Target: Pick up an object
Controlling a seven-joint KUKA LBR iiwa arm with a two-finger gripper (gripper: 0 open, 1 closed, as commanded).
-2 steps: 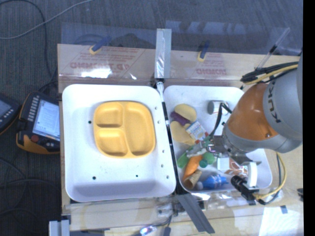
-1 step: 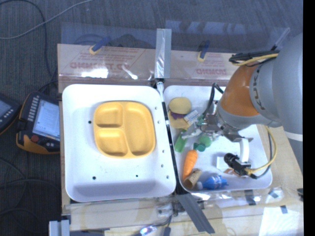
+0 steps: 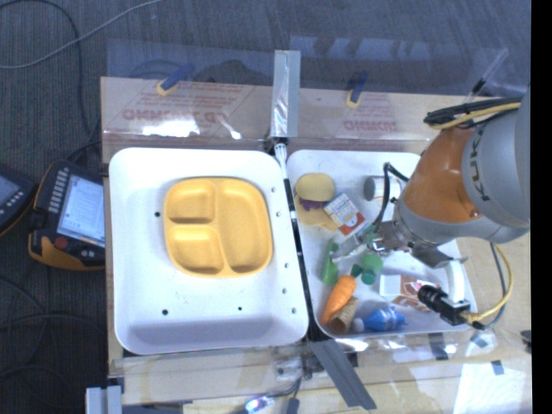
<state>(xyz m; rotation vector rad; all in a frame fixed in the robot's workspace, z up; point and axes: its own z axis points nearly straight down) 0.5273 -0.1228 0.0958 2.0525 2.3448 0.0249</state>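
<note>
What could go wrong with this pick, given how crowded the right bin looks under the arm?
The gripper sits low among tightly packed items: a green piece, the carrot and a small card. It may nudge neighbours or catch two things at once. The arm also hides part of the right bin, so contact is hard to confirm.

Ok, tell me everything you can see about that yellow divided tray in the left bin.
The yellow divided tray looks like matte plastic, a rounded square with soft corners. Raised ridges split it into three wells: two smaller ones on its left half and one larger one on its right. The wells look bare. It lies flat and right side up on the floor of the left bin, slightly rotated, toward the bin's far half, clear of the walls. Only the bin floor touches it.
</note>
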